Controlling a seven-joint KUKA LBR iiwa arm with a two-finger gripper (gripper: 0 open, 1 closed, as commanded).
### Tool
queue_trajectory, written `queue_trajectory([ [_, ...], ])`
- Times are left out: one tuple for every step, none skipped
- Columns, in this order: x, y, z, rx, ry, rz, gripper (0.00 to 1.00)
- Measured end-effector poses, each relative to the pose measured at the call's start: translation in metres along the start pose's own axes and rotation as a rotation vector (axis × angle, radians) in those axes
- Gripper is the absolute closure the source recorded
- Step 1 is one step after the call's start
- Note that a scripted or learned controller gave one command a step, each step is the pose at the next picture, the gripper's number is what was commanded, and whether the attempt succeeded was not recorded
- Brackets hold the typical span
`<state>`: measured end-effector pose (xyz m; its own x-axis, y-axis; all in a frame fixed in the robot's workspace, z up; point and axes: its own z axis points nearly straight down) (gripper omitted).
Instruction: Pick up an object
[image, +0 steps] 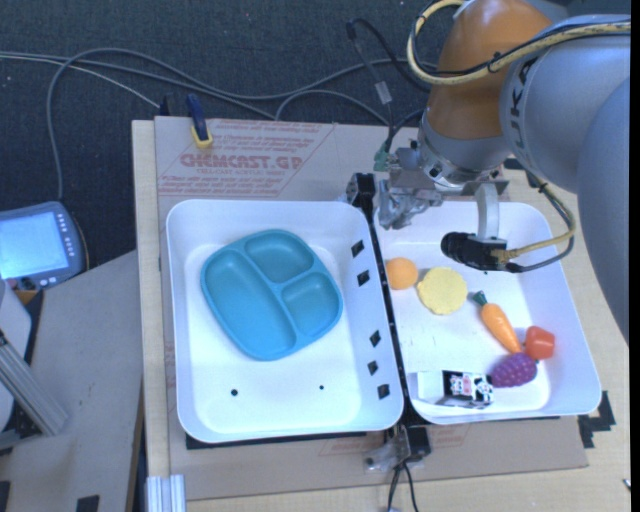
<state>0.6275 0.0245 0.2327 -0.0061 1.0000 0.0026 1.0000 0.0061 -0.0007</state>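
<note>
The right bin (560, 300) holds several toy foods. An orange ball (401, 273) lies near its left wall, with a pale yellow round piece (442, 291) beside it. A toy carrot (497, 322), a small red-orange piece (539, 342) and a purple grape bunch (513, 370) lie toward the right. A small black-and-white carton (455, 387) rests at the front edge. My gripper (402, 210) hangs over the back left corner of this bin, above and behind the orange ball, with nothing seen between its fingers.
The left bin (190, 330) holds a blue divided plate (271, 292). Black clips line the wall between the two bins. Cables trail over the dark floor behind the bench, and a small screen device (35, 243) sits at the far left.
</note>
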Motion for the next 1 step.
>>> queue_trajectory([
  [0.0591, -0.0186, -0.0054, 0.002, 0.001, -0.001, 1.0],
])
